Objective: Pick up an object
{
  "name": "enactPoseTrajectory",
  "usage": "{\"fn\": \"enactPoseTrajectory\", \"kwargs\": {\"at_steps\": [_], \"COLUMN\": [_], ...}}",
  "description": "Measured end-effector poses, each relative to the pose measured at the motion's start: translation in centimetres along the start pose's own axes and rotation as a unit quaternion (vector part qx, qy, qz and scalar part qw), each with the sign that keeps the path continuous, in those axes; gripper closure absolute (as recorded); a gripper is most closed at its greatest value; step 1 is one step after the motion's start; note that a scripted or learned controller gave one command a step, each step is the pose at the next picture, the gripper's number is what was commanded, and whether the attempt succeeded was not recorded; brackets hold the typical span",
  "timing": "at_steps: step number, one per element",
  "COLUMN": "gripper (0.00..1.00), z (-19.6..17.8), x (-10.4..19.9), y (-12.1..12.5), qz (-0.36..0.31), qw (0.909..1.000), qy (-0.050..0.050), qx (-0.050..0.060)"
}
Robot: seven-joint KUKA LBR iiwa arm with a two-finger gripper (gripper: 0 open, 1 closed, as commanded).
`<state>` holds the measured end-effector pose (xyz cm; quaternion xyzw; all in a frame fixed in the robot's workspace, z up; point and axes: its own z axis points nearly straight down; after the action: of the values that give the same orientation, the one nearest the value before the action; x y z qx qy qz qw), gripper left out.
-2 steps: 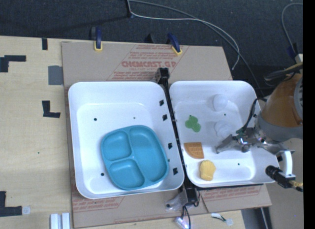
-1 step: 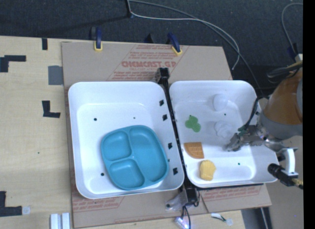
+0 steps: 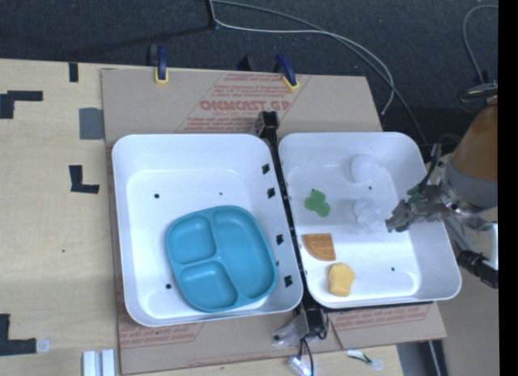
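Observation:
The right bin (image 3: 429, 281) holds a green piece (image 3: 316, 202), an orange waffle-like piece (image 3: 320, 246), a yellow piece (image 3: 341, 279) and two pale translucent objects, one at the back (image 3: 363, 169) and one in the middle (image 3: 367, 213). My gripper (image 3: 398, 221) hangs low at the bin's right side, just right of the middle translucent object. Nothing shows between its fingers.
The left bin (image 3: 129, 164) holds a blue divided plate (image 3: 220, 258). A black divider (image 3: 279, 196) runs between the bins. Cardboard (image 3: 235, 99) lies under both, clipped at the back. The arm's wrist (image 3: 473, 172) stands over the right bin's right rim.

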<state>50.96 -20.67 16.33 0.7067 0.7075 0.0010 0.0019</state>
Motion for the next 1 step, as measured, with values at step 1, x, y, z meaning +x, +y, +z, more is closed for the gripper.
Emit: {"fn": "enactPoseTrajectory", "kwargs": {"at_steps": [1], "gripper": [1.0], "z": [-6.24], "x": [0.16], "y": [-0.08], "qz": [0.0], "qw": [1.0], "qy": [0.0], "qx": [0.0]}}
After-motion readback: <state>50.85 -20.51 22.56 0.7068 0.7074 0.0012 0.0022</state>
